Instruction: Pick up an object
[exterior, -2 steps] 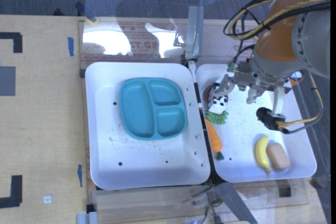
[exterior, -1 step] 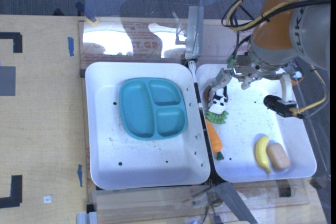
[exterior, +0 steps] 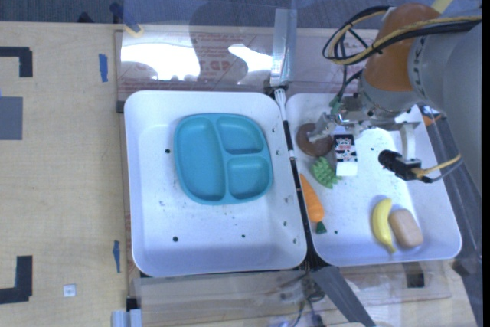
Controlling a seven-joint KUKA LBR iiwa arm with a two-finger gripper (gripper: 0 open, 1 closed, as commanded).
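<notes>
In the right bin a brown round piece lies at the upper left, with a green knobbly toy just below it. An orange carrot rests along the bin's left wall. A yellow banana and a tan oval piece lie side by side at the lower right. My gripper hangs low over the upper left of this bin, right beside the brown piece and above the green toy. Nothing is visibly held.
The left bin holds a teal divided plate. A black part with a yellow cable sits over the right bin's middle right. The arm's grey body covers the bin's upper right corner. A metal divider stands behind the bins.
</notes>
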